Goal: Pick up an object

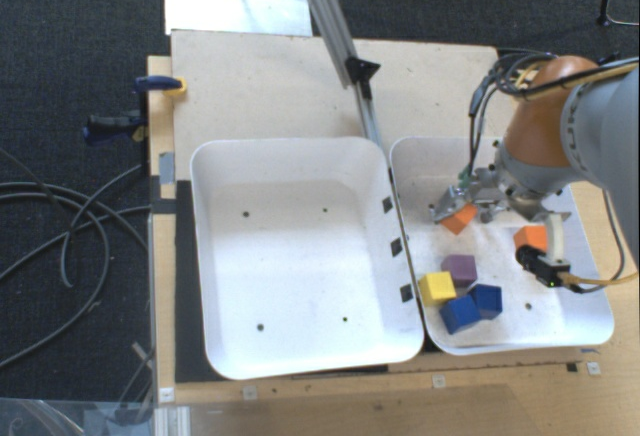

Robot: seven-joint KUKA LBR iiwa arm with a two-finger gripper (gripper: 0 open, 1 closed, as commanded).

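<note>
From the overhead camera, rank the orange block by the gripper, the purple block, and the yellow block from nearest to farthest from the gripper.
1. Orange block, right at the gripper.
2. Purple block, below it, mid-bin.
3. Yellow block, lower, towards the divider between the bins.

Count: 2 white bins (300, 164). Blocks: 2 orange (459, 218) (531, 238), 2 blue (461, 313) (487, 299), 1 yellow (437, 287), 1 purple (460, 269). Total 6.
</note>
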